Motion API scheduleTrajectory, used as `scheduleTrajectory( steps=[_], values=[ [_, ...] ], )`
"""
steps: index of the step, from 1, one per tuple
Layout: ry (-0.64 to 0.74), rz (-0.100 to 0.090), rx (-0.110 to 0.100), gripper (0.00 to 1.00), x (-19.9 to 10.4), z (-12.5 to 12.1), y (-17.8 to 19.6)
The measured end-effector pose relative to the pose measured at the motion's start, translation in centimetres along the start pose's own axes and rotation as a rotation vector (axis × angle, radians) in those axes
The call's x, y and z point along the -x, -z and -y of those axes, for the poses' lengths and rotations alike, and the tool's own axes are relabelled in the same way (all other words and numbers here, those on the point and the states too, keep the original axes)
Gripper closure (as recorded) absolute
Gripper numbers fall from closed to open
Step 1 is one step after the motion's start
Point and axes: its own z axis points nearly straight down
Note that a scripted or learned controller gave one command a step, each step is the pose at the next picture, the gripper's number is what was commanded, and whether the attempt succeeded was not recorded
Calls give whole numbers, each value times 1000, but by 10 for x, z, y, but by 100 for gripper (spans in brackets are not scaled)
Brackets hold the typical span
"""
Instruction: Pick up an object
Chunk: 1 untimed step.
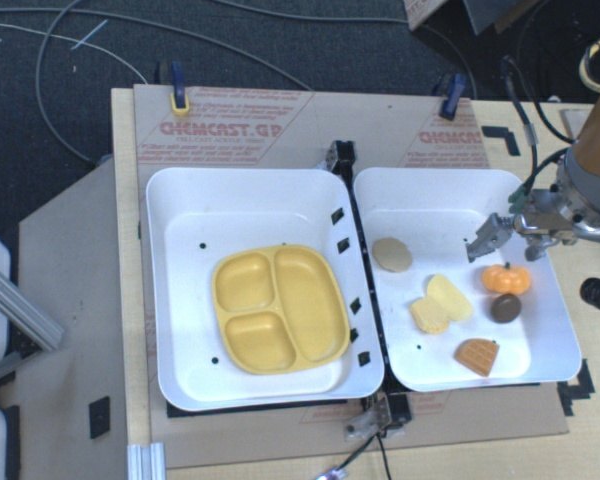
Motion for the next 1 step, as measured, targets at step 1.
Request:
scheduleTrajectory(
  steps=[1],
  values=[
    [3, 2, 13, 0, 0, -2, 7]
  ],
)
